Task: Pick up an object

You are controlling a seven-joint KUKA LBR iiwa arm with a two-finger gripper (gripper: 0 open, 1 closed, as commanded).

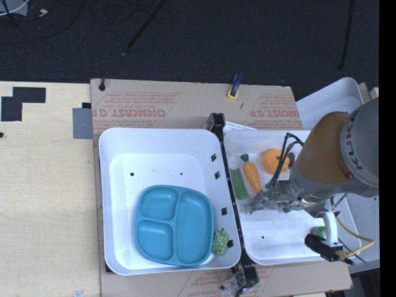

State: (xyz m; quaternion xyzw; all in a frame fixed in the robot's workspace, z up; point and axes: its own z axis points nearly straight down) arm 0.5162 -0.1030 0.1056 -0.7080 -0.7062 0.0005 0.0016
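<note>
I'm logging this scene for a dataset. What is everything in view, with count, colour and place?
Bins: two, white, side by side on the bench.
Divided plate: one, blue, left bin.
Grapes: one bunch, green, left bin, at the plate's right edge.
Carrot: one, orange, right bin.
Orange fruit: one, orange, right bin, right of the carrot.
Long vegetable: one, green, right bin, left of the carrot.
Clamp: one, blue and yellow, cardboard's far edge.
Gripper: one, grey, low in the right bin.

Orange carrot (252, 176) lying flat, green cucumber (239, 183) just left of carrot, round orange fruit (272, 160) just right of carrot
</note>
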